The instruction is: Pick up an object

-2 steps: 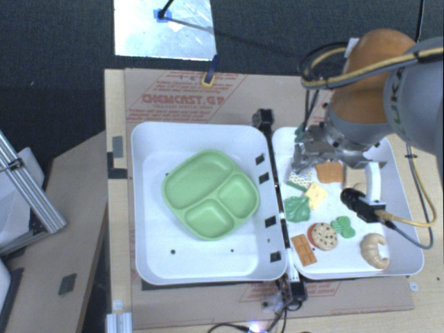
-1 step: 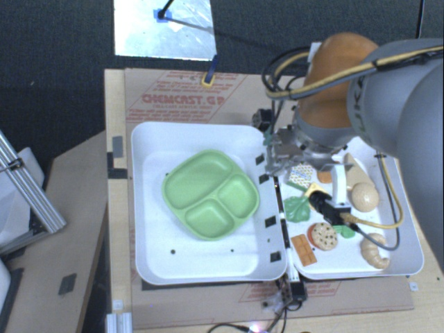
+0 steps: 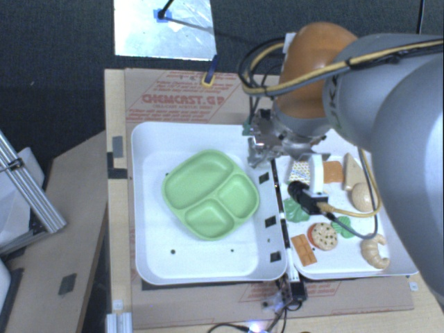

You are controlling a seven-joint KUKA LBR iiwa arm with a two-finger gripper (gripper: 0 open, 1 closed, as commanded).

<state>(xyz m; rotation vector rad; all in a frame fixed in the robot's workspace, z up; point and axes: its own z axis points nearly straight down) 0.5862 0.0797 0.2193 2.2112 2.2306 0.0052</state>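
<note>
My arm (image 3: 374, 96) blocks much of the right bin (image 3: 347, 266). My pincer (image 3: 260, 144) sits by the divider between bins; can't tell its opening. Left bin (image 3: 149, 255) holds the green tray (image 3: 210, 193), three compartments, long axis running upper-left to lower-right. Right bin items are crowded: croissant (image 3: 375, 250) lies diagonal, cookie (image 3: 323, 236) round, orange wafer (image 3: 303, 249) near upright in view. Risks: snagging the divider, or pinching two neighbours at once since they're nearly touching.
</note>
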